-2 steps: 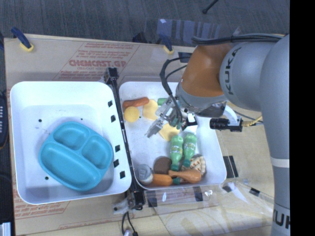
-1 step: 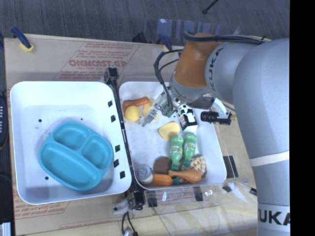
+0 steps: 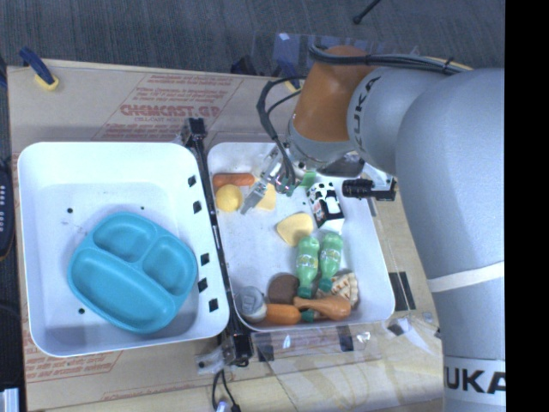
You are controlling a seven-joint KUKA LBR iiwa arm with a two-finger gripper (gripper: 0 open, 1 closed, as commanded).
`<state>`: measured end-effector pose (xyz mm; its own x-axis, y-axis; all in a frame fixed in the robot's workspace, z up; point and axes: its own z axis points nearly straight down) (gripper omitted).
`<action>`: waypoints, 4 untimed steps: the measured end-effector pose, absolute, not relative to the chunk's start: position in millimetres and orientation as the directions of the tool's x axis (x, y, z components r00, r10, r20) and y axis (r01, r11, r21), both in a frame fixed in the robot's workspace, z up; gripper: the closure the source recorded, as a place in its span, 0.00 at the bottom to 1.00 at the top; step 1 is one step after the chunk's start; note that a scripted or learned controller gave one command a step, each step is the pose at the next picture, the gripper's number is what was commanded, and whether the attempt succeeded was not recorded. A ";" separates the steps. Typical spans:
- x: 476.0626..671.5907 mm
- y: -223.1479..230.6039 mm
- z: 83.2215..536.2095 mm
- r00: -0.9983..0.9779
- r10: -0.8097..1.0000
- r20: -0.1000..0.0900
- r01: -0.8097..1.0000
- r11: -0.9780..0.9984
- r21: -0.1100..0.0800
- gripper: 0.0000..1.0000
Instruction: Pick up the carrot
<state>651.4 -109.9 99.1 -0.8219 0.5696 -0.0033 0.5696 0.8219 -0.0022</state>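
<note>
The carrot [image 3: 233, 179], a short orange stick, lies in the back left corner of the right bin [image 3: 377, 264], just behind a yellow lemon-like fruit [image 3: 228, 198]. My gripper [image 3: 264, 185] hangs low over the back of that bin, just right of the carrot, with its fingers [image 3: 255, 198] pointing down and left. They look open, and nothing shows held between them. A pale yellow wedge [image 3: 269, 198] lies right under the gripper.
The right bin also holds a yellow slice [image 3: 295, 227], a black-and-white pack [image 3: 325, 204], two green bottles [image 3: 318, 260], a brown ball [image 3: 282, 287], a grey can [image 3: 251, 300], an orange piece [image 3: 282, 314] and a drumstick [image 3: 326, 306]. A blue divided plate [image 3: 131, 269] sits in the left bin [image 3: 34, 230].
</note>
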 end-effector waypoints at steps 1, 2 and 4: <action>634.1 -95.1 91.9 -0.680 0.733 0.004 0.733 0.680 -0.005 0.00; 635.3 -94.8 103.3 -0.687 0.726 0.003 0.726 0.687 -0.007 1.00; 572.1 4.5 254.8 -0.745 0.668 -0.001 0.668 0.745 -0.004 1.00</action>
